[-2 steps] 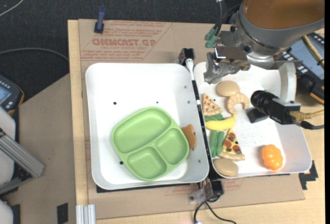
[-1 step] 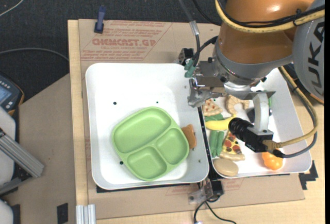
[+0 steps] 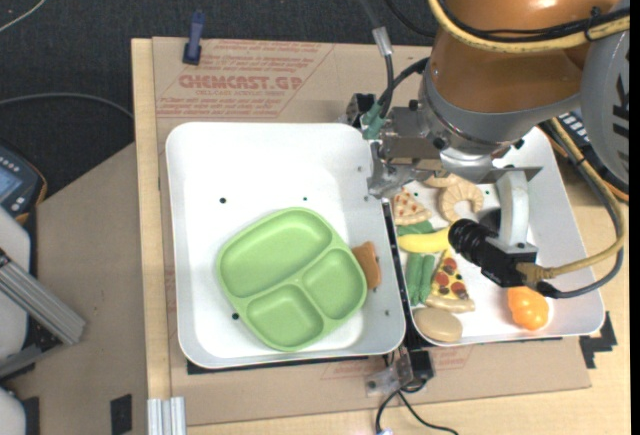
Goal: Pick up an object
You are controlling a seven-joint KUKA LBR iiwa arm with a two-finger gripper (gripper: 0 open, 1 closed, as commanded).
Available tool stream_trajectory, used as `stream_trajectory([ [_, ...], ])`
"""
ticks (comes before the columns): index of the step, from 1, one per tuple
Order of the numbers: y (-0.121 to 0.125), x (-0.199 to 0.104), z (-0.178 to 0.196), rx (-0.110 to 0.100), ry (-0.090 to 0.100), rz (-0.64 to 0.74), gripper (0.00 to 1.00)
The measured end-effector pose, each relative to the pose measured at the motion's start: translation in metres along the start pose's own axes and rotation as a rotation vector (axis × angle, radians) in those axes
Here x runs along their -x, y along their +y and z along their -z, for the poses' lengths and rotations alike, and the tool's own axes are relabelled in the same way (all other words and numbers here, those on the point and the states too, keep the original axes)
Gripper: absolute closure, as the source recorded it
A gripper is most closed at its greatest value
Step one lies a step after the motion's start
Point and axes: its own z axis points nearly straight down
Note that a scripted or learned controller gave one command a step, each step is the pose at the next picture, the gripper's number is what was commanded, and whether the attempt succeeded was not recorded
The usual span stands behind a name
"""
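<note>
While the grey and orange arm [image 3: 530, 33] leans in from the right over the bench, its gripper [image 3: 400, 163] hangs low at the inner edge of the right bin [image 3: 570, 223], close to the wall shared with the left bin [image 3: 200, 173]. From this angle the wrist covers the fingers, so whether they are apart or together cannot be told, and nothing can be seen held between them.

Toy food crowds the right bin. A pizza slice [image 3: 407, 207] lies just beneath the gripper, with a banana [image 3: 424, 241] below it, green beans [image 3: 420, 273] lower still, a second pizza slice [image 3: 449, 283] beside them and a pale round piece [image 3: 438, 325] near the front wall. An orange piece [image 3: 527, 308] sits toward the front right corner, and a pale ring-shaped pastry [image 3: 462, 191] lies partly under the arm.

A green divided plate [image 3: 290, 278] rests in the left bin, with a brown piece [image 3: 367, 265] touching its right side.
</note>
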Motion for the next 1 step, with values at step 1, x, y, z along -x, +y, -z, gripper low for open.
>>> stream_trajectory([
  [1, 0.0005, -0.0003, 0.0100, 0.001, 0.000, 0.000, 1.00],
])
